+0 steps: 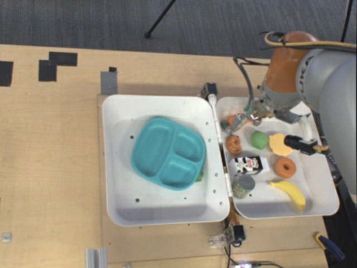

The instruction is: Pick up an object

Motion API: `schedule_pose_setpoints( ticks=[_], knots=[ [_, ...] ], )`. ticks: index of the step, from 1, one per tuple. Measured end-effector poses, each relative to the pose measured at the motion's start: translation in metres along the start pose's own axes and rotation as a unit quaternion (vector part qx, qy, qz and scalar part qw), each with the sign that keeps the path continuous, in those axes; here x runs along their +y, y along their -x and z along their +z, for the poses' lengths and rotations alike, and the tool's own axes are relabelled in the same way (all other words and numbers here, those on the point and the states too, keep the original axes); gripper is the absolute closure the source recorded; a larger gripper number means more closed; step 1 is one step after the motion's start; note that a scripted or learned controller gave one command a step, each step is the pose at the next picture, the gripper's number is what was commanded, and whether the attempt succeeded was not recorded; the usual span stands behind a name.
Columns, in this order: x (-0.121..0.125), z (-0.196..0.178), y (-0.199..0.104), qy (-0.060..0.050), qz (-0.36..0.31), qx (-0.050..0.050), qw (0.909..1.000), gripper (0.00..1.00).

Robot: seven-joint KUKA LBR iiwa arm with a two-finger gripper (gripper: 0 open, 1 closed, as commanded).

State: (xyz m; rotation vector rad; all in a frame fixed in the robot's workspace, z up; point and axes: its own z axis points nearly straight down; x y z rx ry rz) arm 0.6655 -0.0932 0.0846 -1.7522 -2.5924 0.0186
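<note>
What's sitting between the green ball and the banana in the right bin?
In the camera view, an orange ring-shaped donut lies between the green ball and the banana; a yellow piece sits beside the ball.

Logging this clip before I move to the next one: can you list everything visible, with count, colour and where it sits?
Bins: two, white, side by side on the bench.
Divided tray: one, teal, tilted in the left bin.
Banana: one, yellow, right bin, near corner.
Doughnut-shaped ring: one, orange, right bin, above the banana.
Ball: one, green, right bin, middle.
Yellow piece: one, beside the ball.
Can: one, grey-topped, right bin, by the divider.
Black-and-white item: one, above the can.
Arm: one, grey with an orange band, entering from the right.
Gripper: one, over the right bin's far end.
</note>
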Motion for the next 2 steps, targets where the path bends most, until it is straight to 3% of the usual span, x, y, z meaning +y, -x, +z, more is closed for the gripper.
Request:
schedule_pose_setpoints(
  ticks=[2],
  knots=[
    [0.0, 0.0, 0.0, 0.0, 0.0, 0.0, 1.0, 0.0]
  ],
)
